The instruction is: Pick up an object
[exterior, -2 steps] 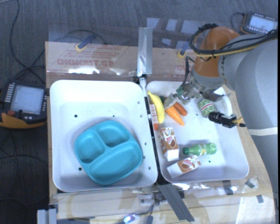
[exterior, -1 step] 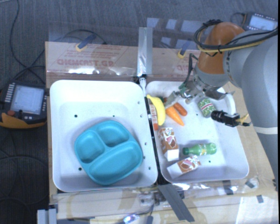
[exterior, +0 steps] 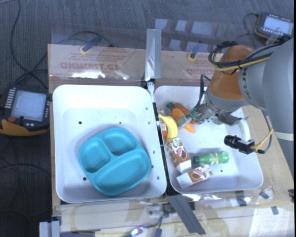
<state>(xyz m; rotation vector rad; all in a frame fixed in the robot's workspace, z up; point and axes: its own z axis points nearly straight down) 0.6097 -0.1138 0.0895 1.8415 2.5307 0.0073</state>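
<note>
Grey carpet (exterior: 89,9) surrounded your desk (exterior: 276,201), cables trailing across it. Two white bins sat side by side: the left bin (exterior: 64,102) held a blue divided plate (exterior: 114,159); the right bin (exterior: 251,172) held the objects. You had the claw (exterior: 201,113) low in the right bin's far part, above a carrot (exterior: 180,115) and just beside a banana (exterior: 168,126); whether it was wide, narrow or holding anything, you could not tell. Nearer the front lay a green bottle (exterior: 211,158) and two small printed cartons (exterior: 178,154), touching nothing of the arm. A teach pendant (exterior: 20,111) rested left of the bins.
</note>
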